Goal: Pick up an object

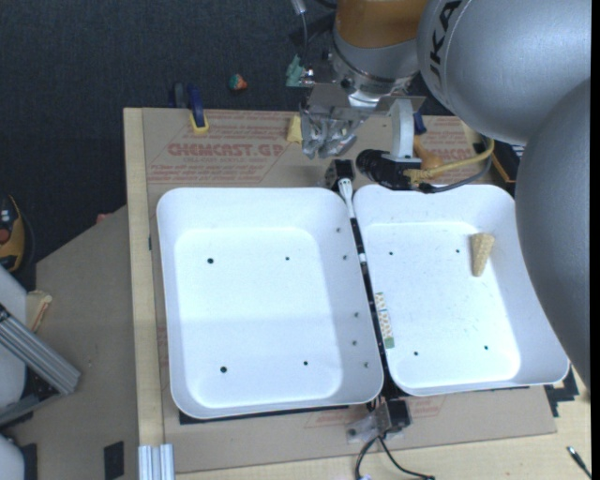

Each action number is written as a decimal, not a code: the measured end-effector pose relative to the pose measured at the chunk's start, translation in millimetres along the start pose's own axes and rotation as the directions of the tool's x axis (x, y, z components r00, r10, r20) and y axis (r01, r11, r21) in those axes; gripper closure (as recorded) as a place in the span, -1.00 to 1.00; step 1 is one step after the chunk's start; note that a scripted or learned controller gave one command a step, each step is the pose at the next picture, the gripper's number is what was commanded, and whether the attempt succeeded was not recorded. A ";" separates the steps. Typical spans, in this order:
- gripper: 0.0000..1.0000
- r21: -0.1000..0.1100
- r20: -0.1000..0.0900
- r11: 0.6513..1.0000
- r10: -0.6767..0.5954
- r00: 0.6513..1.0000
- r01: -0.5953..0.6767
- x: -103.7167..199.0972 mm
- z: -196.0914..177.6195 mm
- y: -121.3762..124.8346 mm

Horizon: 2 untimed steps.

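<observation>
Camera view looks down at a slant on the bench (253,150), a tan board with red lettering along its far strip. Nearest the camera, at the board's near edge, a small black connector (394,415) with trailing cable sits just below the seam between the two bins. The left bin (187,220) is a shallow white tray with a few dark dots on its floor. The right bin (525,319) lies touching it along a dark seam and holds the one loose object: a cone (481,253), tan and ridged, lying near the bin's far right side with its narrow end pointing toward the camera. Farther back, beyond the bins' far rims, the claw (326,141) hangs over the tan board just above the seam, well apart from the cone. Whether its tips are apart or together cannot be told from here. Above it the orange band (375,21) and grey arm (525,66) fill the far right corner.
</observation>
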State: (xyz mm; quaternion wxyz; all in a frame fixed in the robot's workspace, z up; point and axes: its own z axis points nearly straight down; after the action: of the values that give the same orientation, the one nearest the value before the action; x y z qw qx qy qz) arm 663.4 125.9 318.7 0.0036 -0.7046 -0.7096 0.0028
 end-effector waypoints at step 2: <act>1.00 -0.015 0.001 1.000 0.013 1.000 -0.013 8.5 -14.2 -15.3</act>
State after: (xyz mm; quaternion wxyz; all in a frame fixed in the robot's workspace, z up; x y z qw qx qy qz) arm 648.1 134.3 333.1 -0.0024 -0.7093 -0.7049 -0.0021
